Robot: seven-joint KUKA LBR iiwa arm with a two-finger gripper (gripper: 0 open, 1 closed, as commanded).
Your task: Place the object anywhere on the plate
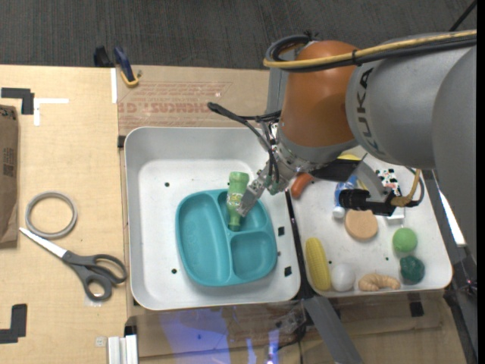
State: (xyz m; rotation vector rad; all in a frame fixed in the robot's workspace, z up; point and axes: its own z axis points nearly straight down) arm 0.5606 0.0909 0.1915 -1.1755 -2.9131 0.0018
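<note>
A: Cardboard-topped bench (68, 142), two white bins. What's around the gripper (254, 193)?

B: Fingers are pinched on a green object (238, 196), low over the teal plate (226, 237) in the left bin (151, 203). Corn (317, 264) and toy foods sit in the right bin (443, 256); scissors (76, 262) and a tape roll (51, 214) lie far left.
</note>
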